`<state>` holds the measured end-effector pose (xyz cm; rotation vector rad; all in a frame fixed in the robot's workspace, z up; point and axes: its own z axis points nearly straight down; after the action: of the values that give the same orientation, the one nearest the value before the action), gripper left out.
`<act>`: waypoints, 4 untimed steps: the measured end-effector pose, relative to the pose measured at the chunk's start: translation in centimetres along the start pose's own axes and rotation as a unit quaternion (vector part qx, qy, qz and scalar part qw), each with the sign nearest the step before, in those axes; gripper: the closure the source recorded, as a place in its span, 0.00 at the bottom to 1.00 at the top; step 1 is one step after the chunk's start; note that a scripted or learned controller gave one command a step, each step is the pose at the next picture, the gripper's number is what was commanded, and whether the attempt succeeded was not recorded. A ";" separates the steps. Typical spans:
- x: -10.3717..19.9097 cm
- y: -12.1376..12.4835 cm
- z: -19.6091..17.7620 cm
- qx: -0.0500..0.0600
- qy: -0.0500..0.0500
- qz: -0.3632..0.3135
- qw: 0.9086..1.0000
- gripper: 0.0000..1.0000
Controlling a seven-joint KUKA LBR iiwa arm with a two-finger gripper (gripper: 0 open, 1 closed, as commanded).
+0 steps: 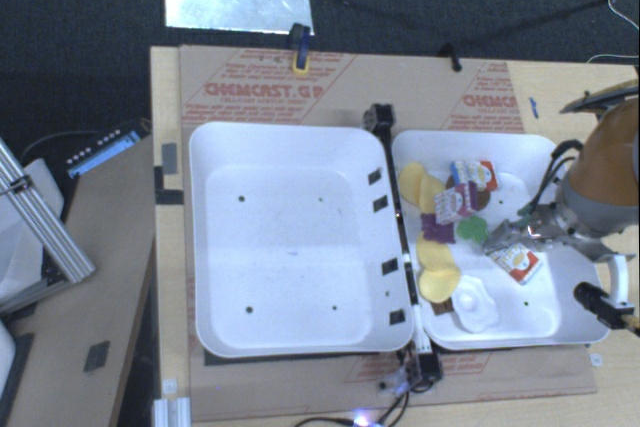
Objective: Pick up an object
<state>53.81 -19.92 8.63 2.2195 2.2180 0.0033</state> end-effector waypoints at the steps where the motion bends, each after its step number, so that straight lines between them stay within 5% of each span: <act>1: -0.7 7.9 0.0 -0.002 -0.001 -0.004 1.000 0.00; 2: 11.3 3.4 0.2 0.004 0.002 -0.005 1.000 0.00; 3: 10.2 8.7 0.1 0.000 0.000 -0.003 1.000 0.00; 4: 10.3 8.6 -1.0 -0.001 0.000 -0.003 1.000 1.00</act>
<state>62.43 -9.66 9.62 2.2113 2.2247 0.0060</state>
